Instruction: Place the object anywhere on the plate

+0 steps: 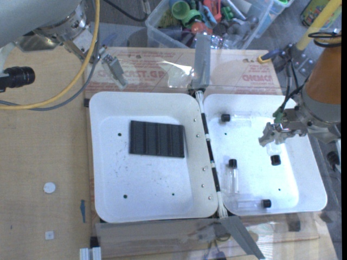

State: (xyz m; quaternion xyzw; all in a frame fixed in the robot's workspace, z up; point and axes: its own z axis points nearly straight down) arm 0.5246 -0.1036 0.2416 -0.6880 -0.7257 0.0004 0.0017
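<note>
- Clear vial [250, 203] with black cap lies at the right bin's [312, 199] near edge; a second vial [232, 175] lies just beyond it
- Dark ribbed plate [157, 139] sits in the left bin [108, 199]
- Gripper [269, 136] hovers over the right bin; finger state cannot be told
- Third vial [234, 118] lies farthest back

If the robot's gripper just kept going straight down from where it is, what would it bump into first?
Probably the bare white floor of the right bin. The gripper hangs over it, pointing down. A small black-capped vial lies just beside that spot, so it might get clipped; depth is hard to judge from this one slanted view.
</note>
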